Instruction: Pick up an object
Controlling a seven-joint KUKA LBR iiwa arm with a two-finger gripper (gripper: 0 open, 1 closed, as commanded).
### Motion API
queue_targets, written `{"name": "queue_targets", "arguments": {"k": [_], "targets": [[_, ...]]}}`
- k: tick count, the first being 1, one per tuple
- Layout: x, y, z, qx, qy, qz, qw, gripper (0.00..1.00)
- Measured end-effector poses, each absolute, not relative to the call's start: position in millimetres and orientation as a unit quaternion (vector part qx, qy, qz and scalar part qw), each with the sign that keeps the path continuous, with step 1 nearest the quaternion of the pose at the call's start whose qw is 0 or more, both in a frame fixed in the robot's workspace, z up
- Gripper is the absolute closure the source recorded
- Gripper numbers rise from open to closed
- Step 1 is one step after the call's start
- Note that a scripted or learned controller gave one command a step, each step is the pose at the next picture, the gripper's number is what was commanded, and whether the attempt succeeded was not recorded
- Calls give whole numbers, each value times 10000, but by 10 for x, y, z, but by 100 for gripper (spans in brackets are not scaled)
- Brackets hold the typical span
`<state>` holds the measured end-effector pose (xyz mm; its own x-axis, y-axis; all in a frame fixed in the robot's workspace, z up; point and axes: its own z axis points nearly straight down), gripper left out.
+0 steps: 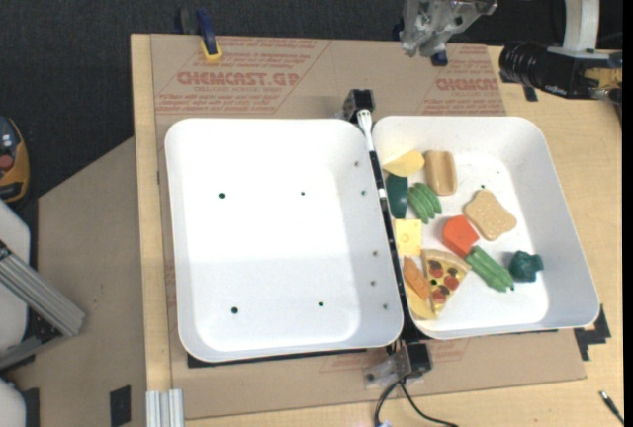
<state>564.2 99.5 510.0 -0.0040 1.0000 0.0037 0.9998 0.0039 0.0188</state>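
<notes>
You see two smooth white plastic bins (pixel 267 336), faintly glossy, on a matt brown printed cardboard sheet (pixel 247 69), under the shiny bare-metal claw (pixel 427 38).

left bin (pixel 267 237): you have its whole floor open, only small dark dots on it.
right bin (pixel 539 143): your free floor lies along the far rim and the right and near-right side.
clutter: toy food crowds the left half against the shared wall, with the pizza slice (pixel 442 277), yellow block (pixel 407 237) and green piece (pixel 396 196) packed close together.
middle: bread slice (pixel 490 214), orange block (pixel 460 235) and broccoli (pixel 524 265) sit near each other with narrow gaps.
divider: black clamps (pixel 358 104) stand at both ends of the seam.
tool (pixel 433 35): it hangs above the worktop (pixel 148 119) beyond the right bin's far rim.
</notes>
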Motion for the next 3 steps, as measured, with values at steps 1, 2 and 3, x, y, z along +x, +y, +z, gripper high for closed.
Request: {"name": "queue_targets", "arguments": {"k": [1,2,3], "targets": [[5364,1633,4188,7043,7098,-41,-38,100],[5389,1598,4350,7062,7080,13,6,100],[5393,1602,4455,7060,7082,24,12,100]]}}
